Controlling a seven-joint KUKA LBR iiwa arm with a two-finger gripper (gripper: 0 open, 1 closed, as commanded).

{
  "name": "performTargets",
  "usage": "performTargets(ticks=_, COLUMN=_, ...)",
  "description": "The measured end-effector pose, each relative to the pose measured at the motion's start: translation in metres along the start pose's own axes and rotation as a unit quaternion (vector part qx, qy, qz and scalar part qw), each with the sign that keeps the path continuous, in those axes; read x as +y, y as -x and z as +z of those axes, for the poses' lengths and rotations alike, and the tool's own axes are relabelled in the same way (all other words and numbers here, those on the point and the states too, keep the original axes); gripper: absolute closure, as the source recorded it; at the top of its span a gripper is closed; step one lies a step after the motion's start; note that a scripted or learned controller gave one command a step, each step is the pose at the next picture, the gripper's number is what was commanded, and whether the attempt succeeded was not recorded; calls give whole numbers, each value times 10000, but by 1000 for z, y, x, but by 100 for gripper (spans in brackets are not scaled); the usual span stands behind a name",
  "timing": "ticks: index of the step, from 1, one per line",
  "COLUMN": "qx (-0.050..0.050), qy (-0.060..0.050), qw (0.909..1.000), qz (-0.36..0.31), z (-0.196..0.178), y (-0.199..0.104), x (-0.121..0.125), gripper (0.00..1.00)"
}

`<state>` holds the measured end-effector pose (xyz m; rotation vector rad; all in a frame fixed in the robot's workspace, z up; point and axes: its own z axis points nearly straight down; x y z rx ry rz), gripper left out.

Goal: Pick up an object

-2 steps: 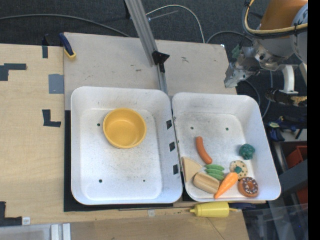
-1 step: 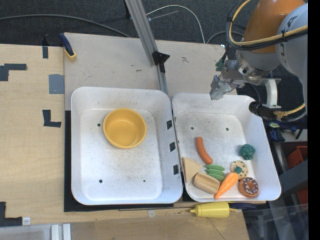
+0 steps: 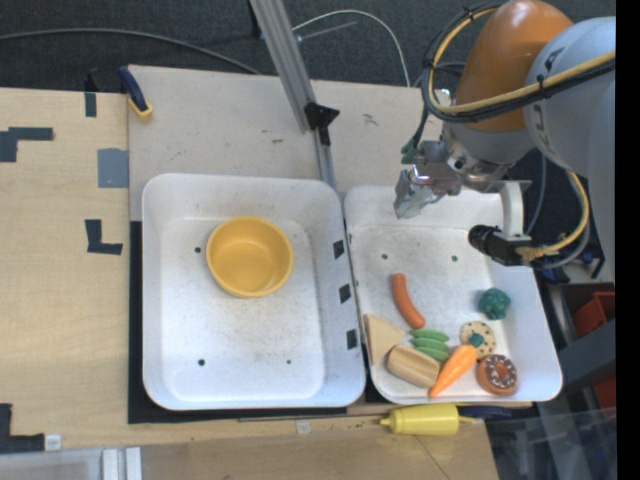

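Note:
My gripper hangs over the far left corner of the right bin, with nothing visible between its fingers. In that bin lie a red-orange sausage, a green broccoli piece, a carrot, a green pea pod, a bread roll, a cheese-coloured wedge, a chocolate doughnut and a small cookie. These toys cluster at the bin's near end, well below the gripper. A yellow bowl sits in the left bin.
A yellow mustard bottle lies on the bench just in front of the right bin. A slanted metal pole rises behind the divide between the bins. Cables loop around the arm's wrist at the upper right.

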<state>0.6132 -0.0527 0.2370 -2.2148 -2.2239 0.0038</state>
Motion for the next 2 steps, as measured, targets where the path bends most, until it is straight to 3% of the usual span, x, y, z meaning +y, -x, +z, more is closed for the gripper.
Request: performTargets(ticks=2, qx=7, qy=-2, qw=10000, qz=-15, z=9, y=-109, x=-50, gripper=100)
